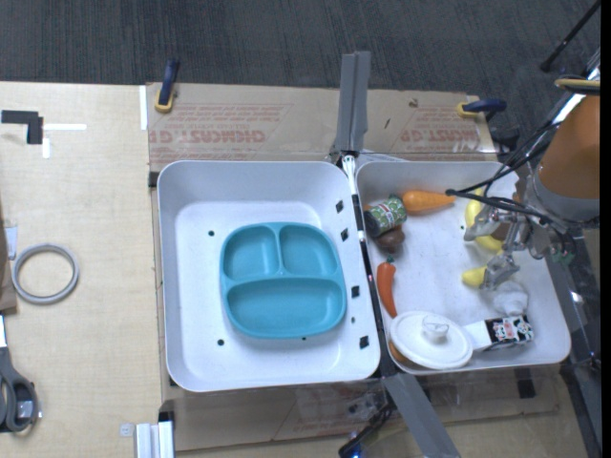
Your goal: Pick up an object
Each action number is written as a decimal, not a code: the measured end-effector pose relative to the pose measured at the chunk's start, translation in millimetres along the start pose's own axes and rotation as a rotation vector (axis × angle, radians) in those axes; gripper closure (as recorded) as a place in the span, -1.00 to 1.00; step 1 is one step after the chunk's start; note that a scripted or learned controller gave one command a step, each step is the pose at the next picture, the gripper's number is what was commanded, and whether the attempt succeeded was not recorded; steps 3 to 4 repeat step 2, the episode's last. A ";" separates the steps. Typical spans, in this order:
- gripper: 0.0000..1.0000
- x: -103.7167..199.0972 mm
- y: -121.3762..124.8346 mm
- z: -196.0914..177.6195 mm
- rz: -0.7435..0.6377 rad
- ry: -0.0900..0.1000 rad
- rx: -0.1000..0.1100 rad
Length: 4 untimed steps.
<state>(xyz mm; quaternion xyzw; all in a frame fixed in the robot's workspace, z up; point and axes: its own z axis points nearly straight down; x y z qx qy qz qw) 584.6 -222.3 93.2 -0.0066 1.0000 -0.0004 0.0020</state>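
Here, fingers (498, 248) over right bin (549, 356), beside yellow fruit (475, 277), carrot (427, 200) apart.

Robot lab: clamped cardboard (315, 122) behind white bins (177, 351), dark carpet (239, 17).

Mirrored, illegible red print on cardboard (248, 122)

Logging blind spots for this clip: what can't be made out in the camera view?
- Claw: open or shut is unreadable among metal parts and cables.
- Yellow pieces: partly covered by the claw, so their number and shape stay unclear.
- Arm: cut off by the right edge.
- Brown item under the white lid: mostly covered by it.
- Small carton: print too small to read.
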 end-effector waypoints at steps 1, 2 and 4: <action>1.00 -2.0 0.7 -10.7 -0.003 -0.005 0.002; 1.00 -35.5 74.3 -121.0 0.178 -0.002 0.000; 1.00 -35.5 74.3 -121.0 0.178 -0.002 0.000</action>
